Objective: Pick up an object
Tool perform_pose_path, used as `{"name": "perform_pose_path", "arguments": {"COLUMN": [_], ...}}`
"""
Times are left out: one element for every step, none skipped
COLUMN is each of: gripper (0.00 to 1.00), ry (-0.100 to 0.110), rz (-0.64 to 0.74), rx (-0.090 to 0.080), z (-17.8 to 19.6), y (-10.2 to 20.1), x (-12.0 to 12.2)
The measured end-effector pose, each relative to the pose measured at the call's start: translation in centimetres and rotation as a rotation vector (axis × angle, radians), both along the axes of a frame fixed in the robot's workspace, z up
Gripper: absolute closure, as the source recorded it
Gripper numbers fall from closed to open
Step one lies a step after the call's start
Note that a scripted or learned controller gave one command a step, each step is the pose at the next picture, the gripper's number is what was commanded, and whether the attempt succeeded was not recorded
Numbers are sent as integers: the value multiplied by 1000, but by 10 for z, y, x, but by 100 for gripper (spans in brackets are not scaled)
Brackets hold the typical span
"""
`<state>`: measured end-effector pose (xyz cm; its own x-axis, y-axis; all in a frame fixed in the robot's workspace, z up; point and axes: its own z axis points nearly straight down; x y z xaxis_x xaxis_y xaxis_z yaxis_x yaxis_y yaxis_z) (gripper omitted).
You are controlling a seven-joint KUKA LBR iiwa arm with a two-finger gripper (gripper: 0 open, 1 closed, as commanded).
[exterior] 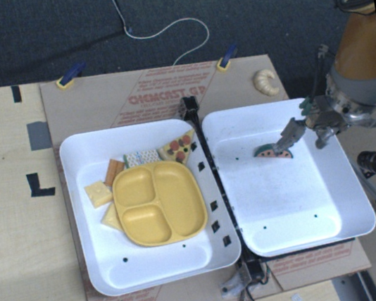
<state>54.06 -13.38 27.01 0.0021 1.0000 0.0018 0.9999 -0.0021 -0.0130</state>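
The small flat piece (273, 152) is seen in the right bin (343, 224), its long axis left-right, just left of and touching the pincer (291, 134); the pincer's state cannot be told

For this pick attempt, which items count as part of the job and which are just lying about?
Job:
- gripper, above the right bin
- small flat toy piece beside it

Lying about:
- yellow divided plate in the left bin
- toy food pieces around the plate
- beige item on the cardboard
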Motion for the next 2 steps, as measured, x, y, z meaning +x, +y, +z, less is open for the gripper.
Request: {"name": "perform_pose_path", "arguments": {"gripper": [0,0], "ry": [-11,-7], "rz": [3,3], "rx": [-2,-1], "z": [6,-40], "y": [0,5], "x": [2,-4]}}
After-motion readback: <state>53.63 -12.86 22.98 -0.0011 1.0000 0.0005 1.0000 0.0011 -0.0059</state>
